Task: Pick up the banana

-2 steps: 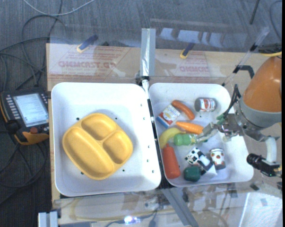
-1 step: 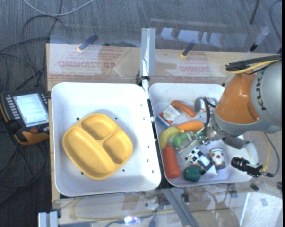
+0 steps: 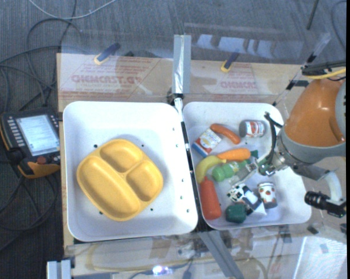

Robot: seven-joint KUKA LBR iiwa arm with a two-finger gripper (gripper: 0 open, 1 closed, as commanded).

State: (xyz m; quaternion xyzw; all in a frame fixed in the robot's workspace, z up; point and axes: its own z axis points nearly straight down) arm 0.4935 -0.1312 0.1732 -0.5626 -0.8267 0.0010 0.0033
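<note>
Right bin (image 3: 291,217) | banana (image 3: 207,166) lies left of claw (image 3: 262,168) | claw state: cannot tell

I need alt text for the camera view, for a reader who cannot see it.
A grey and orange arm's gripper hovers in the right bin near a yellow banana among crowded toy foods. The left bin holds a yellow divided plate.

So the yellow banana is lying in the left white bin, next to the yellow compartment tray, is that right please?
Not quite: the camera view shows the yellow banana in the right white bin, among the toy foods. The yellow compartment tray sits by itself in the left white bin.
</note>
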